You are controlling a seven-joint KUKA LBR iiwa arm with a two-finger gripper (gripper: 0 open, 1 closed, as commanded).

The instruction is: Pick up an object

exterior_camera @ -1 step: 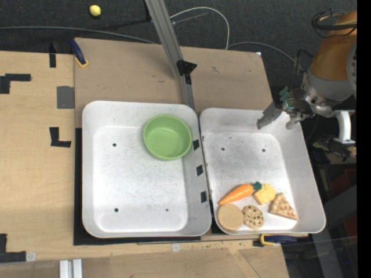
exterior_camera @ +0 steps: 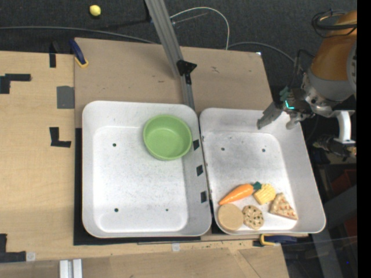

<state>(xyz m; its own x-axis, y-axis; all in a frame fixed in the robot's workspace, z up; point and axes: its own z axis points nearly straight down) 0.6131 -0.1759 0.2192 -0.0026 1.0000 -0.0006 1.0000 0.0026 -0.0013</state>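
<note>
Toy foods lie in the near corner of the right bin (exterior_camera: pixel 243 155): an orange carrot (exterior_camera: pixel 236 193), a yellow corn piece (exterior_camera: pixel 264 193), a pizza slice (exterior_camera: pixel 283 207), a chocolate-chip cookie (exterior_camera: pixel 253 216) and a tan round disc (exterior_camera: pixel 229 218). A green bowl (exterior_camera: pixel 167 136) sits at the back right of the left bin (exterior_camera: pixel 110 172). My gripper (exterior_camera: pixel 279 118) hovers over the far right corner of the right bin, well away from the foods. Its two grey fingers are spread apart with nothing between them.
A slanted metal pole (exterior_camera: pixel 168 33) rises behind the seam between the bins. Cables run across the dark floor at the back, and a small yellow ball (exterior_camera: pixel 95 10) lies there. A wooden bench surface extends to the left.
</note>
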